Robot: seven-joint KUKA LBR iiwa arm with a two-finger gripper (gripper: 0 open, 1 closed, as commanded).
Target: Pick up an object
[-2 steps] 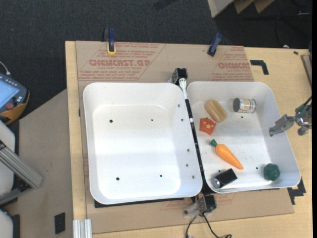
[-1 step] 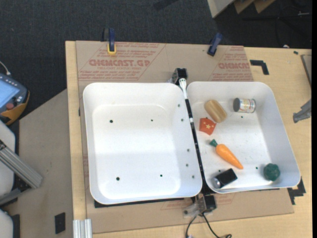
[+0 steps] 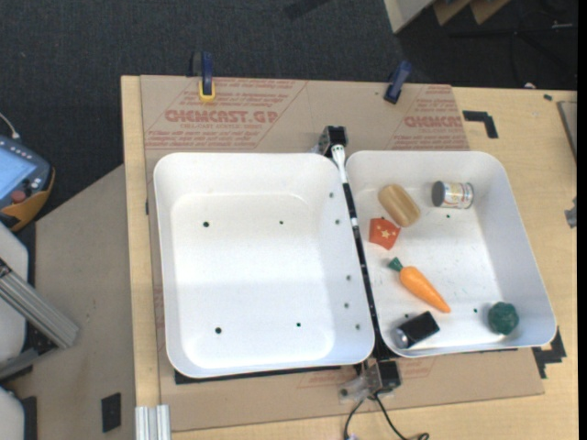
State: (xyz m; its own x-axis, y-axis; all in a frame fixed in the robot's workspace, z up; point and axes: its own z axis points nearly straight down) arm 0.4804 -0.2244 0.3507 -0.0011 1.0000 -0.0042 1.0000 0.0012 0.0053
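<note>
Right white plastic bin [image 3: 523, 236] holding the candidate objects, among them an orange toy carrot [image 3: 423, 285] lying apart from its neighbours near the centre, the advisable target for a vertical approach across its narrow body; gripper state cannot be told.

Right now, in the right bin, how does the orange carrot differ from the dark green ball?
The carrot is long and tapered, orange with a small green top; the green ball is round and one dark colour. The carrot lies slanted near the middle of the right bin; the ball sits in the bin's near right corner, close to the wall. The carrot looks longer than the ball is wide. Both rest on the bin floor, apart from the other things.
</note>
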